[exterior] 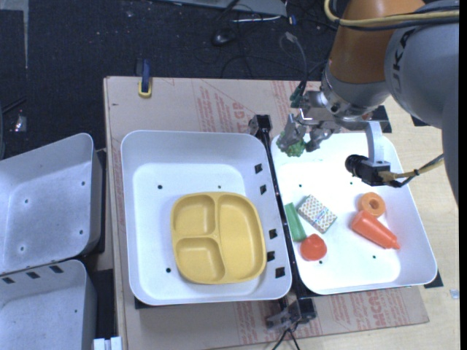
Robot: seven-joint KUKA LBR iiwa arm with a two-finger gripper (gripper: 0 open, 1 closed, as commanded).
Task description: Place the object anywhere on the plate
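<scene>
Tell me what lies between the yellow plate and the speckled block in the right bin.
In the camera view, the bins' meeting walls and a green stick lie between the yellow plate and the speckled block.

A: Where's the cam sitting?
B: Just one, fixed up high over the bench, tilted down on both white bins (pixel 139 217). The arm (pixel 408 42) comes in from frame right.
A: Close up?
B: Nah, mid-range. Bench edges and dark floor beyond the gripper (pixel 299 141) make it in.

Bench (pixel 182 97) – two white bins (pixel 139 195) side by side, yellow clamp (pixel 146 86)
</scene>
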